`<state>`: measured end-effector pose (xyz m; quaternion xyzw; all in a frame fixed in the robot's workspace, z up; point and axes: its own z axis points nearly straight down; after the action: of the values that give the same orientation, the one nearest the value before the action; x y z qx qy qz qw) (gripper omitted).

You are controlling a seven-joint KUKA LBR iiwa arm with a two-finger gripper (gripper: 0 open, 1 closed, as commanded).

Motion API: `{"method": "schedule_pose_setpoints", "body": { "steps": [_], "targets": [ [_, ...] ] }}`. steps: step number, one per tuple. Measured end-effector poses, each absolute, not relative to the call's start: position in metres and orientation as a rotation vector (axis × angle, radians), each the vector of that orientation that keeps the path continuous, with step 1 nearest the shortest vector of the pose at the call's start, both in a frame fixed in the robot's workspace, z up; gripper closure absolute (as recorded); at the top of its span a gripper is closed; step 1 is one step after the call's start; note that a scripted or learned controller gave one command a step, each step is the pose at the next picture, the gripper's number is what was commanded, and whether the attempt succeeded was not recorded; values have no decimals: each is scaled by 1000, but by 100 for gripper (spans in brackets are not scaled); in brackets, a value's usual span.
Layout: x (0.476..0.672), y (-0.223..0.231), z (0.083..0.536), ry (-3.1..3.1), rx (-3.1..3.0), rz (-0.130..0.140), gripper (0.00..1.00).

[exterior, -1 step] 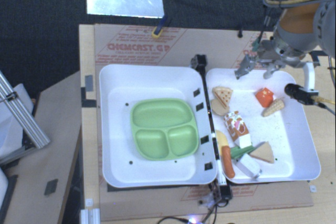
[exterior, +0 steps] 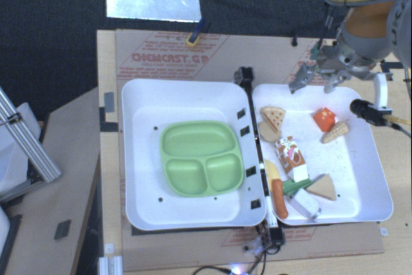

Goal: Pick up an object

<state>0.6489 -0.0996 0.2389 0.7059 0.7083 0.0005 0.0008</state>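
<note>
Nothing's picked yet: the grey two-finger gripper (exterior: 317, 81) hovers with fingers spread and empty above the right white plastic bin's (exterior: 376, 167) far edge, small red block (exterior: 324, 119) untouched.

Robotics lab bench, cardboard-covered tabletop (exterior: 161, 55) bearing two white bins (exterior: 138, 106), grey industrial arm (exterior: 380, 3), aluminium framing (exterior: 26, 145), dark carpet (exterior: 51, 9)
</note>
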Motion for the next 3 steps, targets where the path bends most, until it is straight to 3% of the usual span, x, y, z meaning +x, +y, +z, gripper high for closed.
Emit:
{"method": "schedule_pose_setpoints", "body": {
  "steps": [1, 3],
  "targets": [
    [656, -93, 192, 2229, 2216, -2, 0],
    [648, -91, 82, 2223, 2221, -1, 0]
  ]
}}
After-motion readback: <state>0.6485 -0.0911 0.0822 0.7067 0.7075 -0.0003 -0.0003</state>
